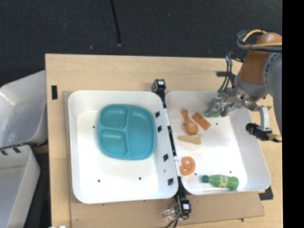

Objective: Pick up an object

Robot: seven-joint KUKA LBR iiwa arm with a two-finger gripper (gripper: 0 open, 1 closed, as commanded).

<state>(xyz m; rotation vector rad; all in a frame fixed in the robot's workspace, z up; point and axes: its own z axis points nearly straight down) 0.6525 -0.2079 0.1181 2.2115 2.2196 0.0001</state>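
Observation:
The right bin point(247, 146) holds several small things. An orange drumstick-shaped piece point(189, 122) lies beside an orange block point(202, 123). Below them is a tan wedge point(189, 139), then an orange ring-shaped piece point(187, 166). A green bottle point(220, 181) lies on its side near the front wall. My gripper point(216, 109) hangs low over the bin's upper right part, just right of the orange block and a little above it. I see nothing clearly held in it.
The left bin point(85, 175) carries a teal divided plate point(127, 131). A ridge with black clips point(167, 141) separates the two bins. The arm's grey wrist with its orange band point(254, 65) stands over the right bin's far right corner.

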